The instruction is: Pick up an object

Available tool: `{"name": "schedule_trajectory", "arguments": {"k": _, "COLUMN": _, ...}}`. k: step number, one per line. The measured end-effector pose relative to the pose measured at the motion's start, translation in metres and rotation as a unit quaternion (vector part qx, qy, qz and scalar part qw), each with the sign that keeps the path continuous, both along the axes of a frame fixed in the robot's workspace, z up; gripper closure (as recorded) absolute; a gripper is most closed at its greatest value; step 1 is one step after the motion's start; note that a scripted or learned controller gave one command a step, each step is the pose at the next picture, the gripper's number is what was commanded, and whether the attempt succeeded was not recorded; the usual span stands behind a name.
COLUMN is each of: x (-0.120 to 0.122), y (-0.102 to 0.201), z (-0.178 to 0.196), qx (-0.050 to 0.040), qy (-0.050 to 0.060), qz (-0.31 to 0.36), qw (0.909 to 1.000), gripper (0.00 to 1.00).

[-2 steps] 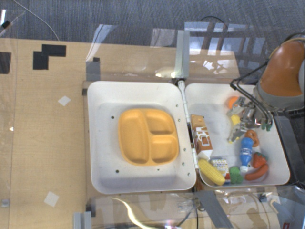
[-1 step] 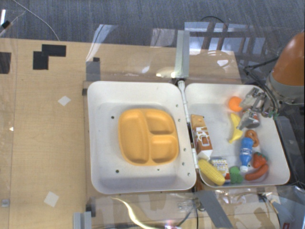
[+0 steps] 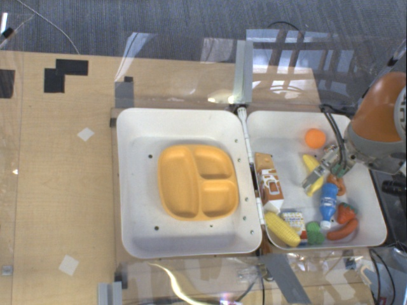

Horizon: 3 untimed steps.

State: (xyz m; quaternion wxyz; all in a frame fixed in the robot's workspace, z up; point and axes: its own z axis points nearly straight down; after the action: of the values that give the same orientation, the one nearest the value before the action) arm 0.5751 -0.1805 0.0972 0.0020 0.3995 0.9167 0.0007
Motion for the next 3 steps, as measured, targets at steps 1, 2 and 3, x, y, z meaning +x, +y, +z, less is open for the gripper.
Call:
{"name": "schedule_trajectory", "arguments": {"k": 1, "x": 0.064, "y": -0.004, "z": -0.01, "qx": 0.0002, "qy": -0.003, "qz": -0.014, "qw": 0.9999, "gripper": 0.0}}
{"name": "schedule_trajectory", "arguments": {"k": 2, "x": 0.082, "y": 0.032, "z": -0.009, "qx": -0.0012, "qy": -0.002, "qz": -0.001, "qw": 1.0, "gripper": 0.0}}
{"name": "schedule_trajectory", "arguments": {"k": 3, "x": 0.082, "y": 0.032, "z": -0.009, "qx": -0.0011, "qy": -0.002, "qz": -0.001, "qw": 1.0, "gripper": 0.0}}
